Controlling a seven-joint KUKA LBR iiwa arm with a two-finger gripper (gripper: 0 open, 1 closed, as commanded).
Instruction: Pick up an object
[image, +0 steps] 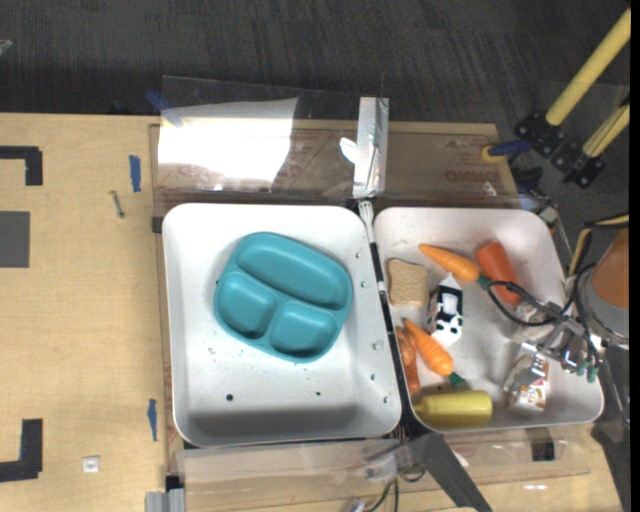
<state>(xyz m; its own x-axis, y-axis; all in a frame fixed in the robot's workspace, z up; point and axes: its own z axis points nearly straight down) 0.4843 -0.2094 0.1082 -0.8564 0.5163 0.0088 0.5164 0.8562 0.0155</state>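
Note:
The right white bin (560, 250) holds several toys. An orange carrot (450, 262) lies near its back, with an orange-red piece (497, 265) to its right. A tan bread slice (406, 282) rests by the left wall, and a black-and-white cow (447, 312) stands beside it. A second carrot (430, 347) lies in front of the cow. A yellow piece (455, 406) sits at the front wall. My gripper (530, 378) hangs low over the bin's front right corner, trailing cables, to the right of the toys. Nothing can be made out in its grip.
The left white bin (190, 300) carries a teal divided plate (283, 293). A clear plastic divider (370, 150) stands behind the two bins. The arm's orange band (612, 285) is at the right edge. Yellow poles (590, 70) stand at the back right.

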